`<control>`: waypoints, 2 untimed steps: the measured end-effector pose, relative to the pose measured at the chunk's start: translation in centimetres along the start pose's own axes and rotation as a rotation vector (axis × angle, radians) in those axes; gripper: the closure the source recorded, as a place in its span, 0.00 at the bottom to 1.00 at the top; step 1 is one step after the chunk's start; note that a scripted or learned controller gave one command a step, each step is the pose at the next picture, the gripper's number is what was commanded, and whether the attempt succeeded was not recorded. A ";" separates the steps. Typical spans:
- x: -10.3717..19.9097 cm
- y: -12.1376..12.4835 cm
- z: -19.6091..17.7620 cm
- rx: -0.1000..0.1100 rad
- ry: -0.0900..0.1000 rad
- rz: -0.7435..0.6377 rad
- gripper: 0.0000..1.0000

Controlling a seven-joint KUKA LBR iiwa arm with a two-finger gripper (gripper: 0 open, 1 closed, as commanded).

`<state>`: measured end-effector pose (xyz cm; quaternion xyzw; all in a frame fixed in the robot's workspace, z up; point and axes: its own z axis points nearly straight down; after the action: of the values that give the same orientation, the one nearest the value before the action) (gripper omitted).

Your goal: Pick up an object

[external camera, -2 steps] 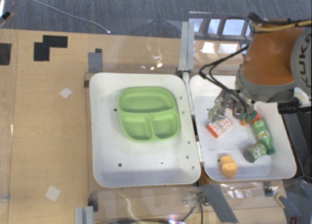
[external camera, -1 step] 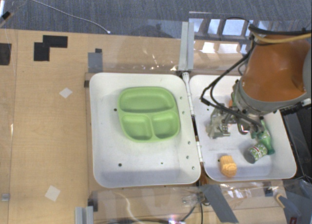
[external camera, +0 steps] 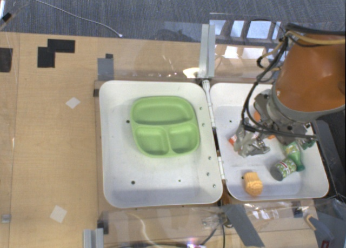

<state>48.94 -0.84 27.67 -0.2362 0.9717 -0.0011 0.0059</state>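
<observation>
Orange and grey, the robot arm (external camera: 311, 74) leans over the right white plastic bin (external camera: 232, 187), and its metal jaws (external camera: 251, 144) hang low inside it. I cannot tell if the jaws are apart or together; the metal there looks like one shiny lump. A small orange-red thing (external camera: 232, 140) peeks out just beside the jaws, on the side away from the arm, but most of it is hidden and I can't say what it is. A lumpy yellow toy (external camera: 252, 183) lies below the jaws, near the front wall. A green bottle with a grey cap (external camera: 286, 166) lies on the arm's side, partly under the cables. To grab well, I think the jaws should come straight down over one toy, then squeeze slowly. Far off sits a light green plastic tray with three sections (external camera: 164, 125) in the left white bin (external camera: 116, 149) on the wooden desk (external camera: 48, 149).
</observation>
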 end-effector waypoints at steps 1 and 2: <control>-1.8 0.4 4.4 -0.005 0.003 -0.479 1.00; 1.4 -2.2 9.2 -0.007 0.005 -0.887 1.00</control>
<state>48.80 -3.43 18.43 -0.6303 0.7764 -0.0009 0.0018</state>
